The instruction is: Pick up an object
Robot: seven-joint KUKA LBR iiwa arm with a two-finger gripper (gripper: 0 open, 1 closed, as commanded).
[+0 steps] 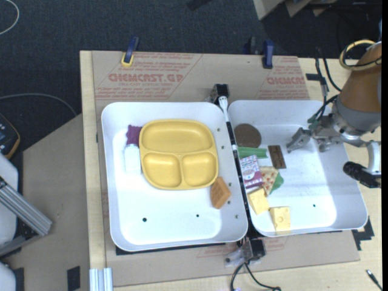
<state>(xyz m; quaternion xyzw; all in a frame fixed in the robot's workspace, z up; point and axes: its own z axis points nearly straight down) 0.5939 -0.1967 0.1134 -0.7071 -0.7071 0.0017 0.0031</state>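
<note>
- Currently, the approach step is judged to be in hand: nothing is seen between the jaws, and no object has been lifted off the bench.
- The gripper (300, 139) is seen over the right bin (339, 220), near its far right part, with the arm (364, 90) reaching in from the right edge of the bench (182, 71).
- The jaws appear spread, pointing toward the middle of the right bin; nothing is pinched between them.
- The candidate objects are gathered along the left wall of the right bin: a brown disc (247, 135) at the far left corner, a dark bar (277, 157) just beside it, a green packet (251, 153), a printed wrapper (262, 177), and two yellow blocks (273, 211) toward the near left corner.
- The dark bar lies nearest the gripper and apart from the pile, so it is judged the easiest target.
- In the left bin (121, 223) a yellow tray (179, 153) is set toward the far edge, with a purple item (133, 134) and a white item (131, 159) at its left side and a tan block (220, 193) at its near right corner.
- For the next move, the gripper would need to be brought leftward and down over one object, with the jaws aligned across its narrow side before being closed.
- A miss is judged likely where objects overlap, as around the wrapper.
</note>
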